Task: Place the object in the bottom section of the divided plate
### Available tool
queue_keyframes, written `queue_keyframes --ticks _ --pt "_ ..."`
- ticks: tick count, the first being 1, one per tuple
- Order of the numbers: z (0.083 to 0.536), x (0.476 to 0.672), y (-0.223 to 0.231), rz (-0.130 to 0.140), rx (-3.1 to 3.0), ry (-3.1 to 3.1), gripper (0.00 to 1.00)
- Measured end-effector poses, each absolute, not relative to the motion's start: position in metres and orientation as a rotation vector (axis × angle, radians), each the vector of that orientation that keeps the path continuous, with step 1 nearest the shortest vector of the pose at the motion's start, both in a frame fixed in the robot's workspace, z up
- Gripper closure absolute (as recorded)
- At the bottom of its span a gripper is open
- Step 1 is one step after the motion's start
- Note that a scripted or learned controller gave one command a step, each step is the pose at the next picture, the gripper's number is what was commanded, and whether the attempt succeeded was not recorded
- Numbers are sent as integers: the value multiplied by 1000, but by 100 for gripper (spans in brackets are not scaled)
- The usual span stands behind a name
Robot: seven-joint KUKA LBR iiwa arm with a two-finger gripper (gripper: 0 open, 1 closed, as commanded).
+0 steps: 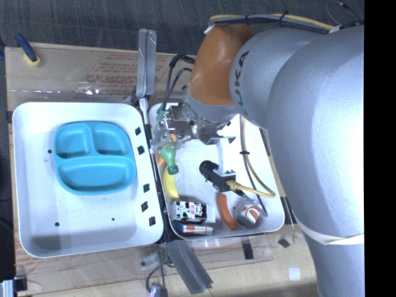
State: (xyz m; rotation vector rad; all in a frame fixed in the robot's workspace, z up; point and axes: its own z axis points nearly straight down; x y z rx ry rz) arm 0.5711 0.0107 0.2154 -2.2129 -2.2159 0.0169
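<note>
One gripper (166,133): hung over shallow white bin (193,187); grip impossible to tell.
Blue plastic divided plate (96,159): sat well apart from gripper.

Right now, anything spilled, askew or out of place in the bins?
Nothing stands out. The blue divided plate lies flat in the left bin; the banana, small box and other items lie loose in the right bin, none outside it.

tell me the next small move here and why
Probably ease the gripper straight down onto the green and orange toy beneath it, next to the banana. The gripper hangs over that cluster, and the blue divided plate has nothing in its bottom section yet, so a grasp comes first.
</note>
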Motion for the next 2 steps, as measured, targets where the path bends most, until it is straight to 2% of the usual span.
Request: queue_keyframes --ticks 1,2 --pt "221 552 66 17 -1989 -2419 100" --pt "221 552 66 17 -1989 -2419 0"
